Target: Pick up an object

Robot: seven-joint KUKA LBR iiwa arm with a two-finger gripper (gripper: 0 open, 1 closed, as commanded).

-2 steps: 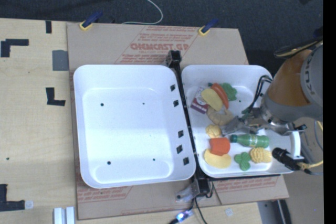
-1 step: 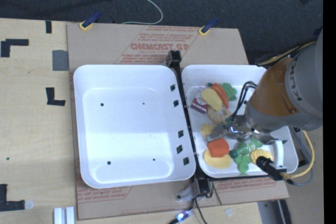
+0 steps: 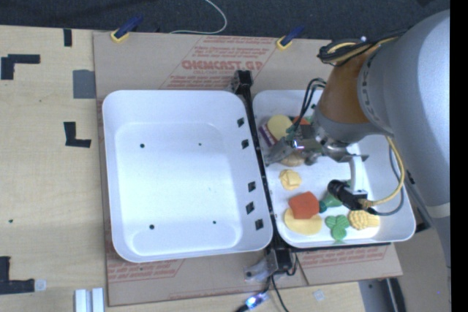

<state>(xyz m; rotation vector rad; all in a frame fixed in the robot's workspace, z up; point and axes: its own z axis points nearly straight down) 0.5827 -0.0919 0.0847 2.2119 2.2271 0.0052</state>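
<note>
Camera view showed me the gripper (image 3: 287,150) low in the right bin (image 3: 391,230), above the orange block (image 3: 303,204); grip unclear.

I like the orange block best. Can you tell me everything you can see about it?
The orange block is a small chunky piece, red-orange, matte like plastic or foam, with roughly squared sides. It sits in the right bin, toward the near edge, tilted a little. It rests partly on a pale yellow piece below it. A small yellow bit lies just above it, apart, and a green toy sits to its right. The tool is higher up in the bin, not touching the block.
</note>
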